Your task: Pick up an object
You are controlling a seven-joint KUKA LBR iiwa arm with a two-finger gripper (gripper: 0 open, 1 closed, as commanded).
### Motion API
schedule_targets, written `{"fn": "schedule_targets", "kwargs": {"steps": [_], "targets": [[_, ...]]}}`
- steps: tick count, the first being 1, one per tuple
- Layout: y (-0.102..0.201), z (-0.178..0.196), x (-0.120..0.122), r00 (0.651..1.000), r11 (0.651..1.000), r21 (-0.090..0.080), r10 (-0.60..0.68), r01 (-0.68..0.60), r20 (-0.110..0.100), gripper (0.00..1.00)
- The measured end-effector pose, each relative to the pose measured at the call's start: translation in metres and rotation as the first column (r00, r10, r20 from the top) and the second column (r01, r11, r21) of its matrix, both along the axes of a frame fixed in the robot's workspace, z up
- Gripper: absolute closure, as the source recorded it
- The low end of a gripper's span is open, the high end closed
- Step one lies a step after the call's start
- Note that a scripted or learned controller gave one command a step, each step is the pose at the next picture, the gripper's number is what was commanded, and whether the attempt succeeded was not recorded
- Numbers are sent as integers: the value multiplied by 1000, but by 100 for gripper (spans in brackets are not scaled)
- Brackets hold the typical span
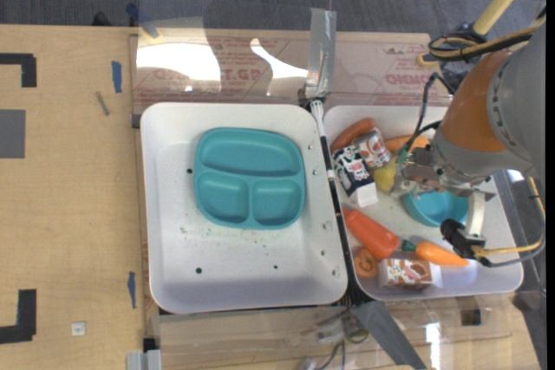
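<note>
The gripper (pixel 422 176) hangs low over the right bin (pixel 501 273), just above a teal bowl (pixel 436 208) near that bin's middle. The wrist and its fittings hide the tips, so I cannot tell whether it is open or closed, nor whether it touches anything. Nothing can be seen caught in it. The grey arm (pixel 520 104), with its orange band (pixel 473 113), comes in from the right and covers much of the bin's far right part.

The right bin holds the clutter of things to pick. At its far left lies an orange carrot-like piece (pixel 353 133), and beside it a small carton (pixel 352 168) with a black and white cow pattern, touching a red and white packet (pixel 375 151). A yellow piece (pixel 385 178) sits just right of the carton, close to the gripper. Nearer, a carrot (pixel 371 229) lies at a slant, left of the bowl. At the near edge are a small can (pixel 407 272) lying on its side with a red and white label, an orange slice (pixel 365 265) to its left, and another carrot (pixel 440 253) just behind the can, partly under a black cable end.

The left bin (pixel 165 186) holds a teal divided plate (pixel 250 177) with three sections, lying flat at its middle, well apart from the gripper.
</note>
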State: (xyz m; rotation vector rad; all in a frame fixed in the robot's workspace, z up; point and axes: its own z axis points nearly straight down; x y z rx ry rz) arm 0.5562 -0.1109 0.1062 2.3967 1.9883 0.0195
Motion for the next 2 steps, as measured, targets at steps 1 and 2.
{"fn": "schedule_targets", "kwargs": {"steps": [1, 2], "targets": [[5, 10, -28, 999, 999, 10, -35, 35, -20, 100], [12, -11, -67, 968, 968, -5, 253, -253, 3, 100]]}}
